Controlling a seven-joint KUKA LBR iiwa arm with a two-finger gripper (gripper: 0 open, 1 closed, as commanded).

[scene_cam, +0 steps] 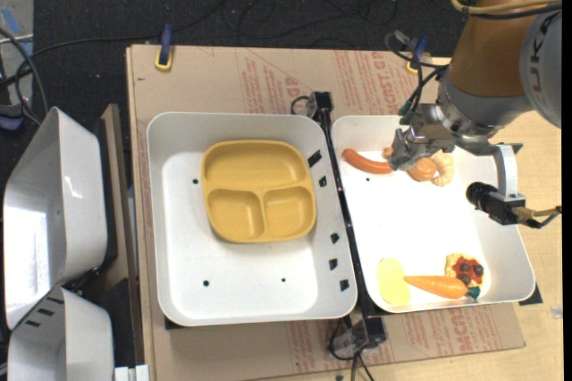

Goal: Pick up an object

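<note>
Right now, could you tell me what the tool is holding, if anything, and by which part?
It cannot be told. The tool sits low over the orange sausage and a peach-coloured item, and its tips are hidden.

One fixed camera looks down aslant, seemingly from mid-height, on both bins (170,218).

The hand (413,148) covers part of a pale orange object (431,169); the arm (509,30) runs off the right edge.

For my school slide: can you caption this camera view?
Robot gripper reaches down by a toy sausage in the right bin.
</note>
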